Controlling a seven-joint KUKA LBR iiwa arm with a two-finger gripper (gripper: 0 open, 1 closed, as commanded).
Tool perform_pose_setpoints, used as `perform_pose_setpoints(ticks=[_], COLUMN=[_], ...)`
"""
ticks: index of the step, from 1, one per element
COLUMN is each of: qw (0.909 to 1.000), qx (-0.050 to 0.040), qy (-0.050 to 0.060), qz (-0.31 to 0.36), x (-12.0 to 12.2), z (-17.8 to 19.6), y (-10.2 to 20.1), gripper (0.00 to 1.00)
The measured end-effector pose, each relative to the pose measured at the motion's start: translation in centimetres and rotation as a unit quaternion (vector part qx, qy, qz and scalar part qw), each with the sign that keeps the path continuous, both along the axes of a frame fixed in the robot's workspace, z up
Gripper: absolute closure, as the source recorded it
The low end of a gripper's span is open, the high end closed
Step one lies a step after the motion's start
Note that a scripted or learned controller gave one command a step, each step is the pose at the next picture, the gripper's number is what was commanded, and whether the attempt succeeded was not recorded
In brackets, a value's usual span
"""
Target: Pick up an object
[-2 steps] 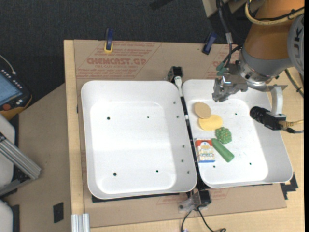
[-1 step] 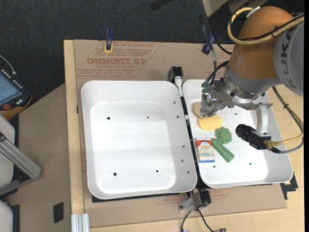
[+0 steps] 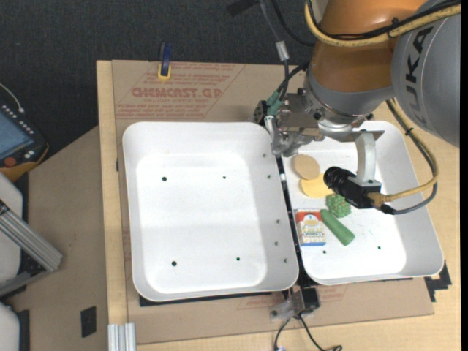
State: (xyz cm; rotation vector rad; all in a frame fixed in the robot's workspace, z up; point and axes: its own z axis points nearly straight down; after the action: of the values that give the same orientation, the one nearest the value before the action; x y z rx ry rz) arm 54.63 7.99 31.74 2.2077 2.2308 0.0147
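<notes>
- My jaws (image 3: 287, 139) sit low at the upper left corner of the right-hand shallow white plastic bin (image 3: 409, 258), close against the wall it shares with its neighbour; my own wrist housing covers them, so I cannot tell how far apart they stand or whether anything is between them.
- Just beside the jaws, toward the bin's middle: a round tan biscuit-like disc (image 3: 307, 167), lying flat on the bin floor.
- Touching that disc on its lower edge: a flat yellow piece (image 3: 314, 188), partly tucked under it.
- To the right of both pieces: a black cylindrical fitting (image 3: 346, 183) on a tan hose (image 3: 413, 191), hanging from my arm over the bin.
- Below the fitting: a green toy vegetable with a knobbly head and a straight stalk (image 3: 338, 218), lying at a slant.
- Just left of the stalk, near the dividing wall: a small white carton with a red top and blue print (image 3: 312, 227), lying flat.
- Left-hand shallow white plastic bin (image 3: 146, 269): it abuts the right bin along one wall; four small dark dots mark its floor.
- Under both bins: a brown cardboard sheet with red print (image 3: 179, 86), resting on the tabletop (image 3: 73, 196), with a blue and yellow clamp (image 3: 165, 61) at its far edge.
- My grey arm with its orange band (image 3: 365, 6) crosses the upper right of the view.
</notes>
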Motion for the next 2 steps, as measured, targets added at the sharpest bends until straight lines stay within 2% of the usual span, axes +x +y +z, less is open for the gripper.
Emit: perform_pose_setpoints(ticks=[1, 2], qw=[0.9999, 1.0000], qx=[-0.0022, -0.0016], qy=[0.009, -0.001], qz=[-0.005, -0.006], x=[-4.6, -6.7], z=[-4.9, 3.7], y=[0.5, -2.1], gripper=[1.00, 1.00])
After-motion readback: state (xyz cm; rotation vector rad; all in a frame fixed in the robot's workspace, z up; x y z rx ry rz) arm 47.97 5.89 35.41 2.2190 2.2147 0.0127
